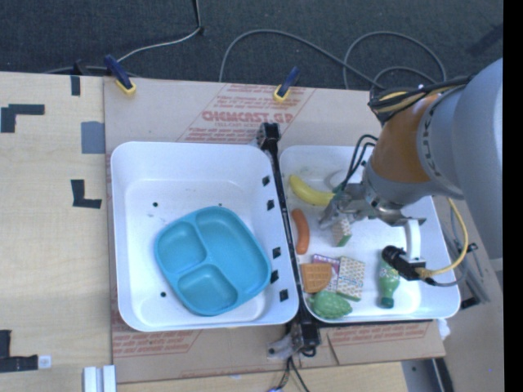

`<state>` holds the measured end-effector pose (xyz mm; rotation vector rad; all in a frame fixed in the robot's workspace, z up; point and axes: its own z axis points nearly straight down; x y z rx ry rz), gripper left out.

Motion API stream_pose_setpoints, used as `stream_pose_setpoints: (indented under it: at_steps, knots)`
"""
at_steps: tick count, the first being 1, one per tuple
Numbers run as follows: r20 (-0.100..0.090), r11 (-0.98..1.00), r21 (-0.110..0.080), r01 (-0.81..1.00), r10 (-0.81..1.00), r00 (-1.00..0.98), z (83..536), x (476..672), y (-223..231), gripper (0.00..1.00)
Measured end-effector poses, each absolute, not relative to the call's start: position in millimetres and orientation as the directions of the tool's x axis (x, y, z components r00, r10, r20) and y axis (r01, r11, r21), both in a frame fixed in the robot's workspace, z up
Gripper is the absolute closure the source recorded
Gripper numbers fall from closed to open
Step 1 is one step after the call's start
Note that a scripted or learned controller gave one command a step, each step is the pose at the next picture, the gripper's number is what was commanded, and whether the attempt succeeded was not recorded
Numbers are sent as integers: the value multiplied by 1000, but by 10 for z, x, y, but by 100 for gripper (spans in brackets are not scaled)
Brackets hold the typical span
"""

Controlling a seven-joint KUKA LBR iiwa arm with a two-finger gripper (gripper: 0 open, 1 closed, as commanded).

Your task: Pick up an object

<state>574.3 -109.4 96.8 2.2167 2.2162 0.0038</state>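
Claw (339, 213) sits low over the middle of the right bin (435, 312), arm coming in from the right. Cannot tell whether the claw is wide, narrow or holding anything; its tip is too cluttered to read.

Nearest candidate is a small pale packet (342, 233), just below the claw on the near side, touching or almost touching it. Its long axis looks roughly up-down in the view, but that is blurry.

- A banana (309, 191) lies just left and slightly behind the claw, with its long axis running left-right and curved.
- A carrot (301, 230) lies left of the claw, close to the wall between the bins, with its long axis front-back.
- The front of the bin is crowded with an orange-brown piece (316, 277), a checkered packet (352, 276), a leafy green thing (331, 305) and a green bottle (387, 287).

Judgement: the pale packet is the shortest move, a small drop toward the near side. Open floor shows around it to the right. The carrot is tight to the wall, so there is little room for the claw on that side.

The left bin (131, 219) holds a blue divided plate (211, 258), well apart from the claw. The table (49, 243) is bare wood on the left.
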Motion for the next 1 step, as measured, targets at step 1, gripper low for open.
stream_pose_setpoints:
  at_steps: [1]
  knots:
    - [0, 2, 1, 1000, 1000, -2, 2032, 5571, -421, 100]
